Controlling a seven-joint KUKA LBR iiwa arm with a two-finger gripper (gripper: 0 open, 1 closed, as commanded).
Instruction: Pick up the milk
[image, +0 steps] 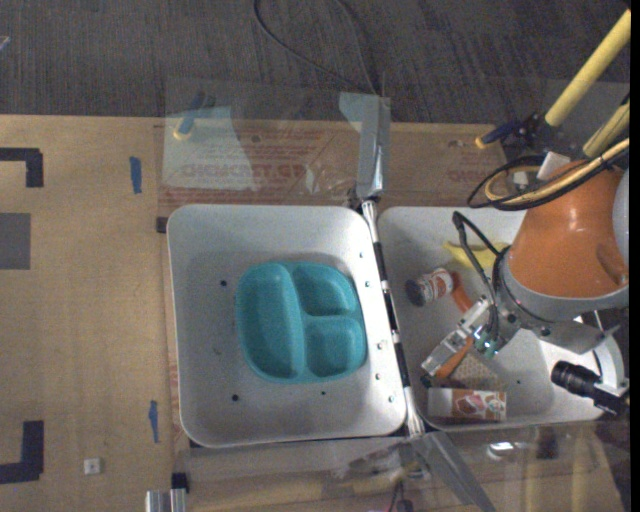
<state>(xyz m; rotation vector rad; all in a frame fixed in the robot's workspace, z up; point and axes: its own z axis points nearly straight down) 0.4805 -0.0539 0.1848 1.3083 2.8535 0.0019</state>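
Plywood table (80, 330) marked with blue and black tape, dark carpet (120, 50) beyond, gripper (452, 350) lowered into right bin (420, 235), its opening not discernible, milk carton (467, 403) lying just below it, teal divided tray (300, 320) seen to its left.

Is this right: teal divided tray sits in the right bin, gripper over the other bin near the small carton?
Not quite. The camera view shows the teal divided tray in the left bin, not the right one. The rest holds: the gripper is over the right bin, close above the small carton at that bin's near edge.
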